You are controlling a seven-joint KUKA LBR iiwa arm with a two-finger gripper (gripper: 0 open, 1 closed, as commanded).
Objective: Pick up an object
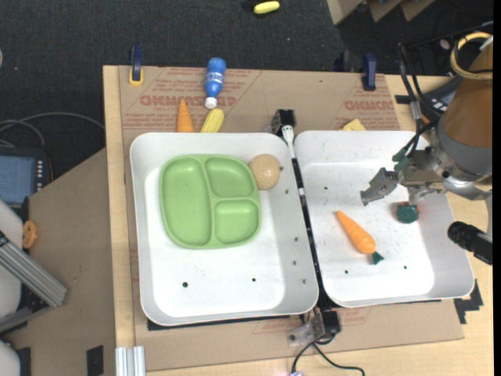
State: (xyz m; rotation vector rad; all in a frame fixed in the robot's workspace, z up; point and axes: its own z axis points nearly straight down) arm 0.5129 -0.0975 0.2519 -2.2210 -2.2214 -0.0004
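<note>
From my remote station I judge the chief risk to be a miss. The gripper [389,185] hangs over the upper middle of the right bin [438,288] with nothing between its fingers, and the nearest candidate, the toy carrot [356,233], lies off to its lower left, near but apart from the fingertips. A straight descent from this position would probably meet bare bin floor.

A second risk is the carrot's shape. It lies flat and slantwise, pointed end toward the upper left, green stub toward the lower right. It is tapered and smooth-looking, so a closure that is not square across its body could squeeze it out sideways or roll it.

A third risk is the small teal object [407,212], which sits just beside the wrist, to the right of the fingers. The arm could knock it during any sideways move.

Claw state: the two fingers appear parted and empty.

Other items noted: the left bin [153,288] holds a green divided plate [210,200], with a tan ball [264,171] touching its upper right edge. A toy bottle [214,81] lies on the bench outside the bins, well away from the arm
</note>
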